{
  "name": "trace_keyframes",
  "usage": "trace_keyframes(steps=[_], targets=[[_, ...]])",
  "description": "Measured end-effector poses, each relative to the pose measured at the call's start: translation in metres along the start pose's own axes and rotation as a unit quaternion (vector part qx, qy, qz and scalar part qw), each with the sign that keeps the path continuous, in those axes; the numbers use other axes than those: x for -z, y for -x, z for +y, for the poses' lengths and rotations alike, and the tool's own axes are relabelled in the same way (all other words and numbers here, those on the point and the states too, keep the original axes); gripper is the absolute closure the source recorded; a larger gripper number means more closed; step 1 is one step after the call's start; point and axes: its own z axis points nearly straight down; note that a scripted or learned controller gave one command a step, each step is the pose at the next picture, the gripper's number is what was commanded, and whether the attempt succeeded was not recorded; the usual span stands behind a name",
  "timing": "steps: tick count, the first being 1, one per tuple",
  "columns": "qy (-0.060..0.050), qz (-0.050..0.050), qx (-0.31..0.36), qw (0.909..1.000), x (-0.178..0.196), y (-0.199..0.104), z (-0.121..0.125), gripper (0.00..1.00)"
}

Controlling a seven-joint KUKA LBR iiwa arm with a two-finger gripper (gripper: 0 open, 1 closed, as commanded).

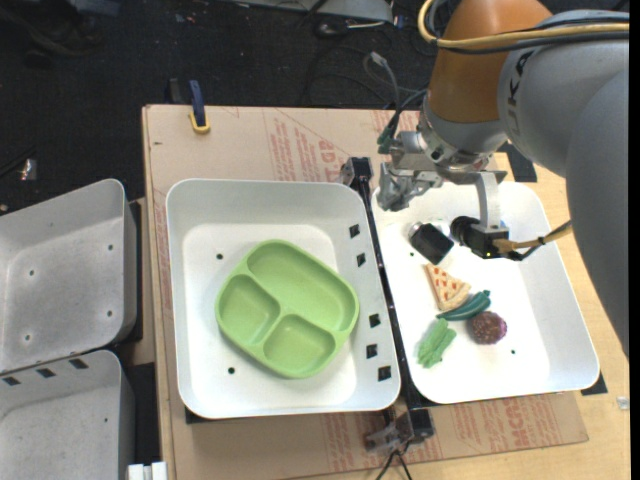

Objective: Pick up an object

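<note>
Black block sits just below-right of the claw, which hangs above the right bin; its spread I cannot tell.

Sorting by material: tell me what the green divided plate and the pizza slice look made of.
Green divided plate: likely molded plastic, going by its uniform color, soft sheen and rounded compartment ridges. Pizza slice: seemingly a plastic or rubber toy, flat-colored and matte; too small to be sure.
</note>
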Motion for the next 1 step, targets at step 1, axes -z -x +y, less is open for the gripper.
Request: trace_keyframes(steps=[1], targets=[[0.0,0.0,-0.001,1.0,-0.0025,-0.0528,-0.0034,1.0]])
